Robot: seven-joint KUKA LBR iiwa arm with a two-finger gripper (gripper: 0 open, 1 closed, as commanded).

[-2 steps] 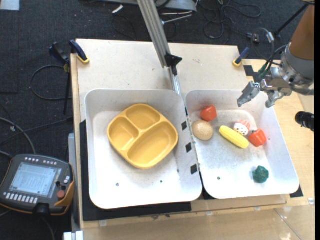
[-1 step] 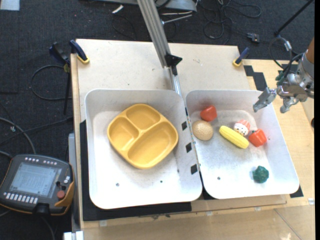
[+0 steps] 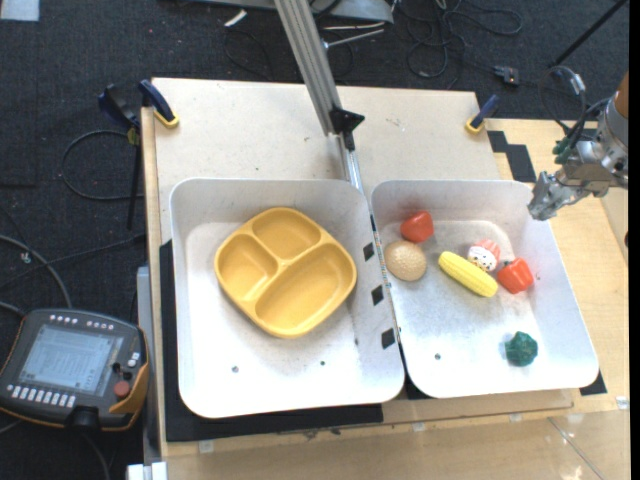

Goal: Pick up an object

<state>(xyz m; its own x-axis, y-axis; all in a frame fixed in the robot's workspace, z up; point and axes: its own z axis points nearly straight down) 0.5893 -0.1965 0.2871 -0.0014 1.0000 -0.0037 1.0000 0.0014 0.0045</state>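
The grey metal two-finger gripper [image 3: 546,204] hangs at the upper right corner of the right-hand shallow white bin [image 3: 560,363], just over its rim; whether its claw is apart or together cannot be told from this angle, and nothing is seen between its tips.

Inside that bin, a small red rounded toy [image 3: 417,227] lies toward the far left part of the floor. Just in front of it sits a tan, egg-shaped piece [image 3: 405,261], close to the bin's left wall. A yellow toy corn cob [image 3: 467,273] lies slanted near the middle of the bin, touching a small white object with red speckles [image 3: 484,256] behind it. An orange-red chunky piece [image 3: 516,276] rests just beside the cob's right end. A dark green lumpy toy [image 3: 520,348] sits apart from the others, near the bin's front right.

The left-hand shallow white bin [image 3: 200,368], adjoining the right bin's left wall, bears a yellow plastic divided plate [image 3: 286,270] with three compartments.
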